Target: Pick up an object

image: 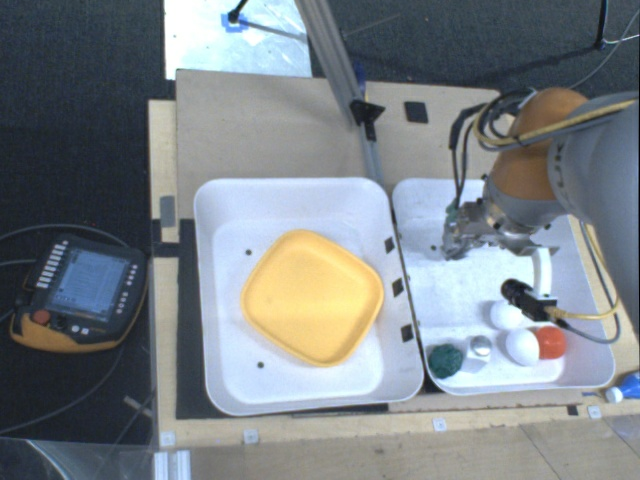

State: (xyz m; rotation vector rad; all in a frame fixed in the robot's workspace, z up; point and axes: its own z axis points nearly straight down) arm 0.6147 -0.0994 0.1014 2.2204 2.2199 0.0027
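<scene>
A smooth, matt yellow square plastic plate is seen in the left white plastic bin. A glossy white ball and a shiny small metal piece are noted in the right white bin.
</scene>
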